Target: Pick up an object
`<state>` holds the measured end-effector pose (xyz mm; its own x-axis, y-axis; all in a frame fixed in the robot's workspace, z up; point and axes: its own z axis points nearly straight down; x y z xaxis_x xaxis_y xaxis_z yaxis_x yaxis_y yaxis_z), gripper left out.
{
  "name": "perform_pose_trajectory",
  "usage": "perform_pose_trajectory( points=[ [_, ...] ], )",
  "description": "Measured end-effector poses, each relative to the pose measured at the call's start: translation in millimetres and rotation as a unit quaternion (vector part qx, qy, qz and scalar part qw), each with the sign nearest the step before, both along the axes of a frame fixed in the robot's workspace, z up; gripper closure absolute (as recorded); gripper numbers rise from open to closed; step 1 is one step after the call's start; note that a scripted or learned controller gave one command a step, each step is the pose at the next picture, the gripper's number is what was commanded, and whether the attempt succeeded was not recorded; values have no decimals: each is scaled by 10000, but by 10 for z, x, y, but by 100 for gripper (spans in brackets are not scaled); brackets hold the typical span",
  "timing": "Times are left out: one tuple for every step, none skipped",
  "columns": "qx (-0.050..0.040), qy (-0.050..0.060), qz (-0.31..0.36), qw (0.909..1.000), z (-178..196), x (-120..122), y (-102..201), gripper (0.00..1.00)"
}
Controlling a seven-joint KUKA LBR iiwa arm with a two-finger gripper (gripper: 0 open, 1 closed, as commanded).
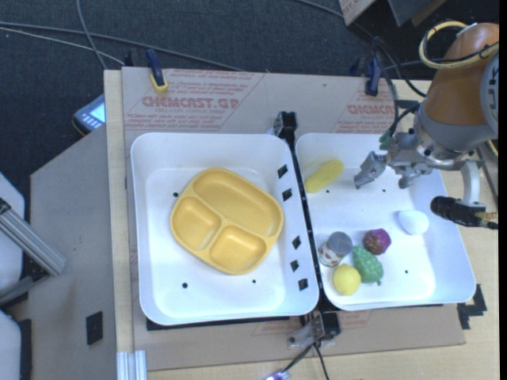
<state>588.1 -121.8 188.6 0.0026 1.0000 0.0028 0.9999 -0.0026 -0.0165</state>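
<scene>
We see the gripper (pixel 386 174) spread wide with nothing between its fingers, hanging above the right bin (pixel 444 285), just right of the corn (pixel 324 175). Below the corn lie a can (pixel 337 247), lemon (pixel 346 280), green toy (pixel 367 265), purple toy (pixel 377 241) and white egg (pixel 412 222).

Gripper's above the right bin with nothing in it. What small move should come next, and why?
Probably a short shift left toward the yellow corn, then down. The gripper hangs open above the right bin, holding nothing, and the corn lies nearest, apart from the cluster near the bin's front.
</scene>
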Motion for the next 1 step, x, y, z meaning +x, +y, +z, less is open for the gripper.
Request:
perform_pose_trajectory(
  points=[
    [-10, -75, 13, 10000, 85, 32, 1, 0]
  ],
)
